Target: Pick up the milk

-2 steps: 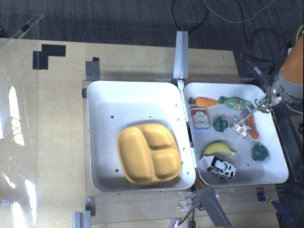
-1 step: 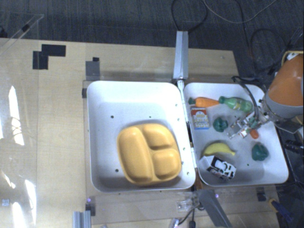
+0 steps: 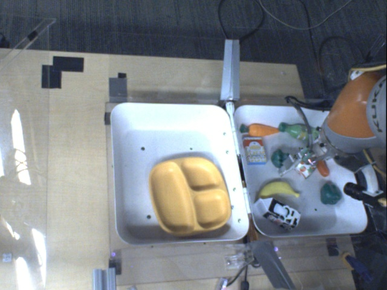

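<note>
Two white bins are observed side by side on the table (image 3: 72, 162). The left bin (image 3: 130, 162) is seen to contain a yellow compartment tray (image 3: 189, 193).

In the right bin (image 3: 351, 219), the milk (image 3: 255, 150), a small carton, is found lying near the bin's left wall, just below a carrot (image 3: 263, 129). A banana (image 3: 278, 190) and a black-and-white toy (image 3: 282, 213) are noted toward the front edge.

The pincer (image 3: 305, 159) is positioned low over the bin's middle, apart from the milk. Whether it is spread or pressed together cannot be told.
</note>
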Controlling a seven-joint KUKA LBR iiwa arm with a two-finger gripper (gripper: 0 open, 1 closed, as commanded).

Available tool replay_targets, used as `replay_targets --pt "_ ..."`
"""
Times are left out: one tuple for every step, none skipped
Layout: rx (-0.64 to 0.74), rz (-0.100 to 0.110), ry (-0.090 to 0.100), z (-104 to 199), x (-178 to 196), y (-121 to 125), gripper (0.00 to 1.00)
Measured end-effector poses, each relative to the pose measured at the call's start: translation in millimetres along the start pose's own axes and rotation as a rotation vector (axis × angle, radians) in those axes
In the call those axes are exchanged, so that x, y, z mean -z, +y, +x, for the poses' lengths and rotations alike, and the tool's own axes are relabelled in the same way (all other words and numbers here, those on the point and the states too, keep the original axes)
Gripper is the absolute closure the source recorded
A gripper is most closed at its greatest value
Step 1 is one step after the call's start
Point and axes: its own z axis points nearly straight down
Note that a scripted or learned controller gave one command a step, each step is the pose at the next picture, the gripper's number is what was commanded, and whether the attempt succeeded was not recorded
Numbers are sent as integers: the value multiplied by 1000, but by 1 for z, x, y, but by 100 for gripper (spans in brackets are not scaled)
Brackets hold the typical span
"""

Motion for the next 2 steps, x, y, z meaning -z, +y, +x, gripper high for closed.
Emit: replay_targets --pt "6 -7 -4 0 12 3 100" --pt "77 -2 -3 6 101 77 100"
